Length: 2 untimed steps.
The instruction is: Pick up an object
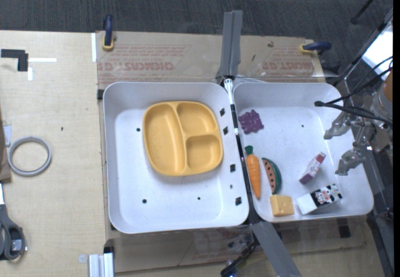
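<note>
Hovering over the right bin's (294, 97) right edge, the hand (347, 147) stood spread and grasping nothing, so the step called for centring over the small pink packet (312, 167) nearby, apart from neighbours, and descending straight before clenching.

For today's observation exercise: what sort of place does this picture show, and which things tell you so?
Probably a robot test bench in a lab: two white bins clamped side by side, toy food such as a carrot, and a gripper at the right.
</note>
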{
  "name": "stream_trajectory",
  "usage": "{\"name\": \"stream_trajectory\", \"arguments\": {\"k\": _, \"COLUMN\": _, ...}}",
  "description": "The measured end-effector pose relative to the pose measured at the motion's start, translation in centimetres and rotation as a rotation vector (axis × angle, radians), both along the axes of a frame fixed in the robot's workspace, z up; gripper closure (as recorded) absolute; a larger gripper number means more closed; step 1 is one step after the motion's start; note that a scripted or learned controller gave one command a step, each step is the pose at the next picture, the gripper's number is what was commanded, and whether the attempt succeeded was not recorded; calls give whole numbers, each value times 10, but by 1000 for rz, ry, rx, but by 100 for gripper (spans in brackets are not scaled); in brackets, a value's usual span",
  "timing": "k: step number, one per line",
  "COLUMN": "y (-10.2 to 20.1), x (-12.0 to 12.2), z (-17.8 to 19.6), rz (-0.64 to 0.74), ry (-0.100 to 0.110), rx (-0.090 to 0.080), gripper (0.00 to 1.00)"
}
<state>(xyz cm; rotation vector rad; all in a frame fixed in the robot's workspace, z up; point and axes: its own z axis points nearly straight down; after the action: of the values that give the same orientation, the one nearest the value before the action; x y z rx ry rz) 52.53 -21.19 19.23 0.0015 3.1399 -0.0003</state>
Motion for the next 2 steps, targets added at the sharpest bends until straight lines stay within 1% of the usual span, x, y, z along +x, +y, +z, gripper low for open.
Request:
{"name": "stream_trajectory", "arguments": {"k": 1, "y": 26, "x": 64, "z": 22, "rz": 56, "ry": -2, "rx": -1, "gripper": 0}}
{"name": "stream_trajectory", "arguments": {"k": 2, "y": 26, "x": 64, "z": 22, "rz": 55, "ry": -2, "rx": -1, "gripper": 0}}
